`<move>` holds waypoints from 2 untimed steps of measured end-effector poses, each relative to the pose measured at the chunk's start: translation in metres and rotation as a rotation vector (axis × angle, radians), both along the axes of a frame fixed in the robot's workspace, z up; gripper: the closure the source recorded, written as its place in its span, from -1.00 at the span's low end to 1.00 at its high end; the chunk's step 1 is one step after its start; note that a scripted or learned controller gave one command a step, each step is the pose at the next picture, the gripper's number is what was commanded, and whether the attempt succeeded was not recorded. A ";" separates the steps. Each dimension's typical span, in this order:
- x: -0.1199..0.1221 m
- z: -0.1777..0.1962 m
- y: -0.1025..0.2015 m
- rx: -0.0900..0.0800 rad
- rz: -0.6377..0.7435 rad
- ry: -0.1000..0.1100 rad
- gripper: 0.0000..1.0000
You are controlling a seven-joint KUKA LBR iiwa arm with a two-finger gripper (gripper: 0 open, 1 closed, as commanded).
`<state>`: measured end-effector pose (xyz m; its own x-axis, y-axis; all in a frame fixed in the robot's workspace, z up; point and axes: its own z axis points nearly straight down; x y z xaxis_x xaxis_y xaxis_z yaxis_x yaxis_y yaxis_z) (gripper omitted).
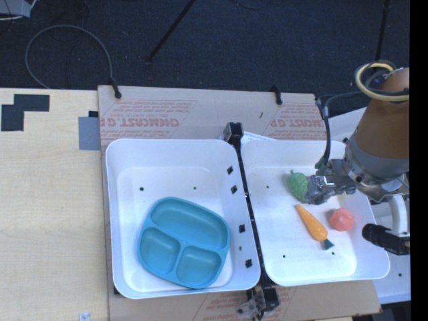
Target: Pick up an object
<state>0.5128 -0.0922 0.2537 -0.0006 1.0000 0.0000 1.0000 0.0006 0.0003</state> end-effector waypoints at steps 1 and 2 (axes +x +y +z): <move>0.005 -0.001 0.059 0.003 0.005 0.004 1.00; 0.018 -0.020 0.110 0.002 0.003 0.007 1.00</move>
<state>0.5313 0.0173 0.2333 -0.0038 1.0000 0.0019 1.0000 0.0039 -0.0067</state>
